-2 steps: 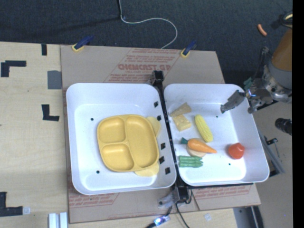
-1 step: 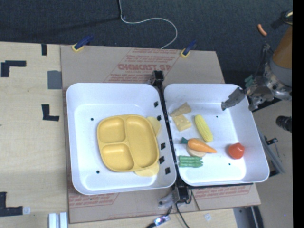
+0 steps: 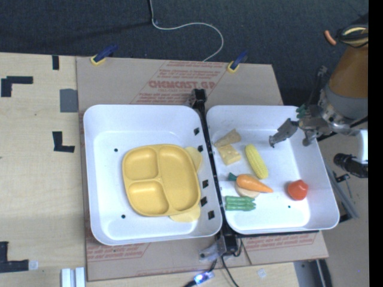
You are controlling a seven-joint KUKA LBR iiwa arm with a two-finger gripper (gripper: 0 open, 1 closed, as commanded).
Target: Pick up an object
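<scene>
My two-finger gripper point(image 3: 291, 134) hangs spread and empty over the right white bin point(image 3: 311, 220). Nearest target: the yellow plastic corn cob point(image 3: 257, 161), just left below. I should align my fingers across its narrow width, then descend.

light: bright, even — shadows: soft | focus: slightly soft, grainy

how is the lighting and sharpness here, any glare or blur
Camera view: even, soft light, faint shadows under the carrot and tomato; mild glare on the white bin walls; the yellow tray is sharp, the tool slightly soft.
</scene>
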